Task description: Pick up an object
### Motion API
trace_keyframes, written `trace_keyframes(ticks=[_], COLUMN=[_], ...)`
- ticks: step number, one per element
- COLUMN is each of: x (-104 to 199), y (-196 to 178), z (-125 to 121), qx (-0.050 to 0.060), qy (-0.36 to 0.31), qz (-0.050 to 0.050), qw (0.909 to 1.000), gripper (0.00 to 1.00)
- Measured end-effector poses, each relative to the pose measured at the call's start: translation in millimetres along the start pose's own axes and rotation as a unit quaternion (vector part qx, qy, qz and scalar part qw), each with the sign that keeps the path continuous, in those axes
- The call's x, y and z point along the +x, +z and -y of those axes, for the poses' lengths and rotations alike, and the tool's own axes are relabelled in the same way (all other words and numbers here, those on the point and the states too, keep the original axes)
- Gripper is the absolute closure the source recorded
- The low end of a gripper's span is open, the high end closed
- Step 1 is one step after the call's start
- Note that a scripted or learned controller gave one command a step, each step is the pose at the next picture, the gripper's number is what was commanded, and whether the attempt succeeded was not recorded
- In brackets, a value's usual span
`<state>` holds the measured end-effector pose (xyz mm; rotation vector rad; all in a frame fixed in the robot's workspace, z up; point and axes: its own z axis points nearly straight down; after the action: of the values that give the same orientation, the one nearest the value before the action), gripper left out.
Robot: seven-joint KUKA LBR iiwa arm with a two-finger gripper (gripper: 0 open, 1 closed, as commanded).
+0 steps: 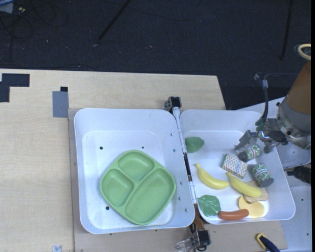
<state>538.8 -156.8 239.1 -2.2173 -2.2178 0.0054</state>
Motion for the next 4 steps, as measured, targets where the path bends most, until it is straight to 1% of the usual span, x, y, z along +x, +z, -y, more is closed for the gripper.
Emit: trace_keyframes(ticks=[1, 2, 3, 4], x=[-33.8, -52.8, -51.9, -43.7], y=[134.0, 147.3, 143.2, 151.2], z=[-44.6, -109.0, -106.3, -91.3], qx=[0.000, -0.008, -0.001, -0.003], qy=[0.001, -0.002, -0.004, 0.000], qz=[0.000, 0.001, 0.000, 0.001], qw=[1.0000, 1.0000, 1.0000, 1.0000], gripper=[0.00, 0.00, 1.00, 1.00])
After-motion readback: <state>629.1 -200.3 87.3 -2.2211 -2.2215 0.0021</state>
